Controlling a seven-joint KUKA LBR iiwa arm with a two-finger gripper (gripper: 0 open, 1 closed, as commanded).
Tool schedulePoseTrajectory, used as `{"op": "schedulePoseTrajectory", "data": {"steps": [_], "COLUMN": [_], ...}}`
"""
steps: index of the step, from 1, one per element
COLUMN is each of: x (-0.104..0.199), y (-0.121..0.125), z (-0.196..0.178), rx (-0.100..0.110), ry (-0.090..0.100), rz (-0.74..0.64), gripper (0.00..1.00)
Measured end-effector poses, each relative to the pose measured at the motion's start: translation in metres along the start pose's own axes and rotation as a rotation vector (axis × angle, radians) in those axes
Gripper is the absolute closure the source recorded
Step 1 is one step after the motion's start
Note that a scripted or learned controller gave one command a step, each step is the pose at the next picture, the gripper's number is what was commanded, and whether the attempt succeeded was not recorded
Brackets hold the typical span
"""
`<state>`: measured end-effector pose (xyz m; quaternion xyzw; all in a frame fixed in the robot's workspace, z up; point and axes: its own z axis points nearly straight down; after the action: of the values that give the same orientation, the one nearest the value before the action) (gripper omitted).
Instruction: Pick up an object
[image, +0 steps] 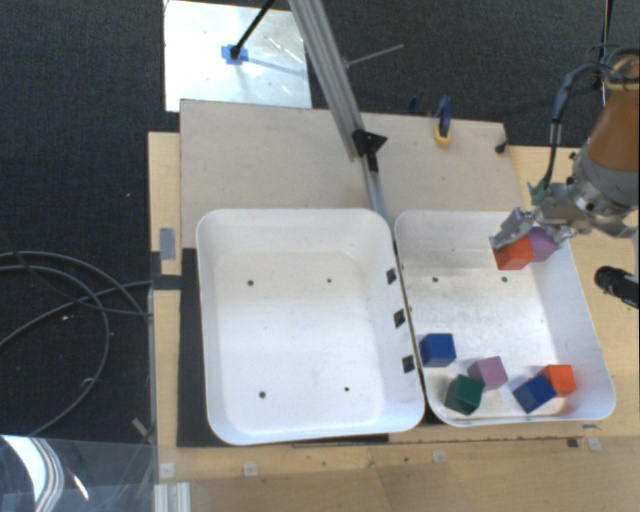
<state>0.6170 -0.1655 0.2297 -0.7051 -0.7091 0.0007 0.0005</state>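
Note:
My gripper hangs over the far right corner of the right bin, reaching in from the right. Directly at its tip sit an orange-red block and a pale purple block, side by side and partly covered by the gripper. Whether either block is gripped or merely lies under the tip cannot be made out. Along the near side of the right bin lie a blue block, a green block, a purple block, and a blue block touching an orange block.
The left bin stands beside the right one, with a row of black clips along their shared rim. A grey slanted pole crosses the back of the bench. Cables lie on the floor at left.

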Motion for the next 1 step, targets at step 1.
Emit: {"op": "schedulePoseTrajectory", "data": {"steps": [1], "x": [0.0164], "y": [-0.0461], "z": [0.1039], "rx": [0.007], "ry": [0.003], "rz": [0.004], "gripper": [0.0]}}
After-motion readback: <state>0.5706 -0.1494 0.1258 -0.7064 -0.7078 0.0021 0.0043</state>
